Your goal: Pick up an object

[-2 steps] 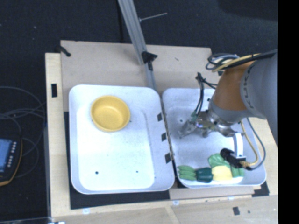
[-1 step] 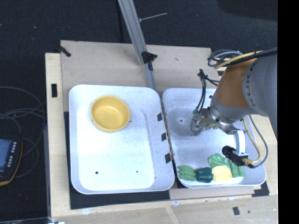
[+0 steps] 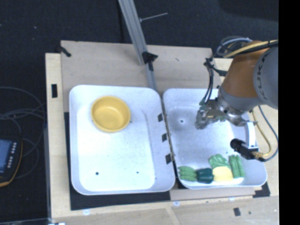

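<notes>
Claw: the gripper (image 3: 202,121) hangs over the upper middle of the right bin (image 3: 187,100); from above I cannot tell how it is set, and nothing shows in its hold.
Step in hand: by my reading the approach, with no object picked yet.
Task's things: a cluster of small toys lies at the right bin's near edge, at about five o'clock from the claw and well apart from it: a green piece (image 3: 186,173), a dark green block (image 3: 204,175), a yellow piece (image 3: 222,174), a leafy green piece (image 3: 216,161) and a green pod (image 3: 236,165), packed touching one another.
Next move: likely a shift toward five o'clock and a descent onto one toy; the tight packing and the bin wall close by could spoil the grasp.
Arm pose: the orange band (image 3: 239,76) and grey wrist sit at two o'clock from the claw, reaching in from the right, pointing down.
Further out: a yellow bowl (image 3: 111,114) rests in the left bin (image 3: 117,172), at nine o'clock.
</notes>
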Robot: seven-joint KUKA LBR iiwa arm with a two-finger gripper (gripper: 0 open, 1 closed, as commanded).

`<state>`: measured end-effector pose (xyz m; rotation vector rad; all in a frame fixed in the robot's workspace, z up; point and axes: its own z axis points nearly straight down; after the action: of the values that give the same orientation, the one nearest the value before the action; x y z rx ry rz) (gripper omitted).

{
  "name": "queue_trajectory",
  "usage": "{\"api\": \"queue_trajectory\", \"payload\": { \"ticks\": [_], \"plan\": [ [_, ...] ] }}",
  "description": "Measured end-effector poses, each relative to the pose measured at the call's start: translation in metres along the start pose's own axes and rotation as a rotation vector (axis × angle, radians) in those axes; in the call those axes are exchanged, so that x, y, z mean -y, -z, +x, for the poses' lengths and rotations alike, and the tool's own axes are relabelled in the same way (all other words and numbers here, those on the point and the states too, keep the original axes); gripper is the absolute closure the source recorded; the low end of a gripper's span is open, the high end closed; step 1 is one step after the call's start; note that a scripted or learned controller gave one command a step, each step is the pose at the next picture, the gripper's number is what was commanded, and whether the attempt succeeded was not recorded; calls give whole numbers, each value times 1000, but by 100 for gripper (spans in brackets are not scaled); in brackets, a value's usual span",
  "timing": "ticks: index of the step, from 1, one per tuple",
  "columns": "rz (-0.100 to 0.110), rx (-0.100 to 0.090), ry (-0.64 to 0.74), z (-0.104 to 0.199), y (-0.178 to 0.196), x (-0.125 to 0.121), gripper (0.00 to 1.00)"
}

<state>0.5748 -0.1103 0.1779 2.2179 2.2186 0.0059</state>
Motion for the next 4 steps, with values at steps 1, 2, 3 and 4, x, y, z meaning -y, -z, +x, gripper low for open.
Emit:
{"api": "queue_trajectory", "payload": {
  "ticks": [1,2,3,4],
  "plan": [
    [0,0,0,3,63,-2,100],
    [5,-1,0,2,69,-3,100],
    [6,-1,4,58,58,-11,100],
    [5,-2,3,100,64,-16,100]
  ]
}}
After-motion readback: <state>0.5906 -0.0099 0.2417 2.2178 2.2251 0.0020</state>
